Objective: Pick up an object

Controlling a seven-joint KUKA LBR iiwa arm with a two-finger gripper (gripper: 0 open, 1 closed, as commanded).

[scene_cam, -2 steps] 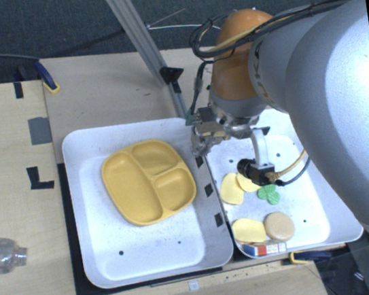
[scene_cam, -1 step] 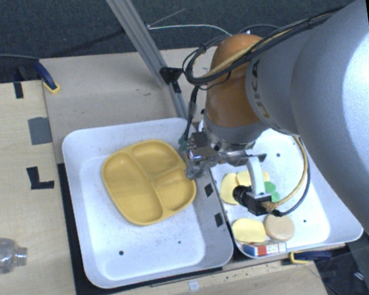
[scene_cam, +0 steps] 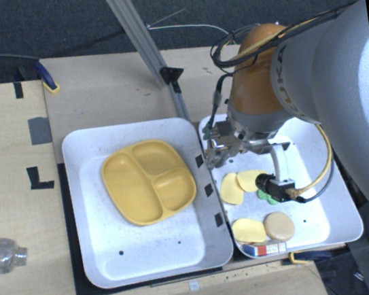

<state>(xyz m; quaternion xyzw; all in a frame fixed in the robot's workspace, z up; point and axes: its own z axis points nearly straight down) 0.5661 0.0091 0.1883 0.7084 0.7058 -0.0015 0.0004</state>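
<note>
Fingers [scene_cam: 216, 151]: gap cannot be told, in right bin [scene_cam: 310, 159] | yellow discs [scene_cam: 232, 188] near | yellow divided plate [scene_cam: 150, 181] in left bin [scene_cam: 151, 248]

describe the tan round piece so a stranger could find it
Go to the white bin on the view's right. Near its front edge two round pieces sit side by side; the right one is the tan piece, the other a yellow piece.

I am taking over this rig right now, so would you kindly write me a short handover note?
Gripper: low over the right bin, at its far left corner; nothing visibly held.
Right bin: two yellow slices, a yellow piece and a tan round piece.
Left bin: yellow divided plate.
Done: nothing lifted.
Left: grasp and lift one object.
</note>
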